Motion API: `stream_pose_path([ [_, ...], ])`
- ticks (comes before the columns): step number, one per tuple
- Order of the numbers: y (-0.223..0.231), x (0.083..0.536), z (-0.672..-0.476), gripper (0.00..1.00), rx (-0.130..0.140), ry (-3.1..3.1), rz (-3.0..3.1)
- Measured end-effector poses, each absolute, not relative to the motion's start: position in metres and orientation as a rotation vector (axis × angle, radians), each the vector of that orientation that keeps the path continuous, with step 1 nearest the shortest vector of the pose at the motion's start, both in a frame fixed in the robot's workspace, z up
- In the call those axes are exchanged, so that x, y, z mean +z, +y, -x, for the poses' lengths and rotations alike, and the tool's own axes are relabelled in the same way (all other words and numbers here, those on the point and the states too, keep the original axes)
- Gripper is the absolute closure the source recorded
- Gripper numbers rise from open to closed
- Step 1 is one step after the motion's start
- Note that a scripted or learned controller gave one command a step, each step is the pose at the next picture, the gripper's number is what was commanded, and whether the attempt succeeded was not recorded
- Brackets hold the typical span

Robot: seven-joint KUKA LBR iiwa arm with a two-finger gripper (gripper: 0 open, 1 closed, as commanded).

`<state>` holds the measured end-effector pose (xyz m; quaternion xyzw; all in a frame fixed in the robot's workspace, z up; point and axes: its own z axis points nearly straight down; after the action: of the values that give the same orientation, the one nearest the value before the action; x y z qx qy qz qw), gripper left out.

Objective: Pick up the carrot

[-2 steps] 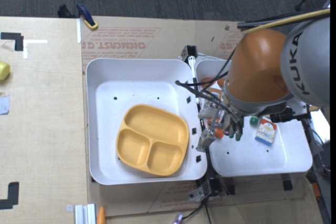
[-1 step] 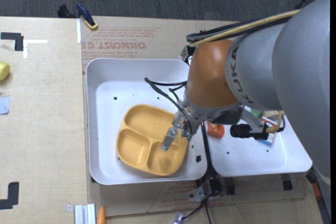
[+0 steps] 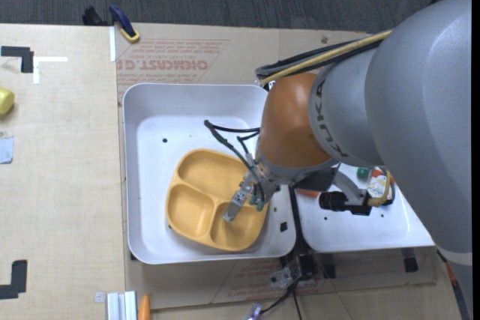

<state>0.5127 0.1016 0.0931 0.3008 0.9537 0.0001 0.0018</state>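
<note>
Pale counter (image 3: 60, 183) spreads under the whole scene, with dark floor along its far edge and a sheet of printed cardboard (image 3: 172, 64) laid beneath the two white bins.

From the camera view, the yellow divided plate (image 3: 196, 191) is the handiest landmark. It lies in the left bin (image 3: 150, 124), towards that bin's near side. The right bin (image 3: 360, 232) sits just to the right of the plate's bin, and much of it is covered by the grey arm (image 3: 420, 124), whose orange band (image 3: 292, 124) hangs above and to the right of the plate.

The tool (image 3: 234, 210) slants down and to the left over the plate's right-hand near compartment, close to the plate's surface. At this angle I cannot tell whether it is open or closed, and nothing can be seen gripped in it.

Well to the right of the plate, in the right bin, a small thing with orange, white and green on it peeps out from under the arm. I take it to be the carrot (image 3: 377, 186), though too little of it shows to be sure. Its long axis cannot be read, since the arm hides most of it.

If that judgement holds, the relation that matters is plain. The carrot lies to the right of the tool, across the wall between the bins, apart from both tool and plate. The coming move would therefore have to lift clear of the plate and travel right before any descent.
</note>
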Motion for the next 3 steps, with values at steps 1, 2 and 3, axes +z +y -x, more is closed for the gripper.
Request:
stream_pose_path([
  [1,0.105,0.103,-0.512,1.0,0.004,3.006,-0.936],
  [2,0.157,0.156,-0.543,1.0,-0.007,2.963,-1.051],
  [3,0.205,0.177,-0.485,1.0,-0.013,2.666,-1.666],
])
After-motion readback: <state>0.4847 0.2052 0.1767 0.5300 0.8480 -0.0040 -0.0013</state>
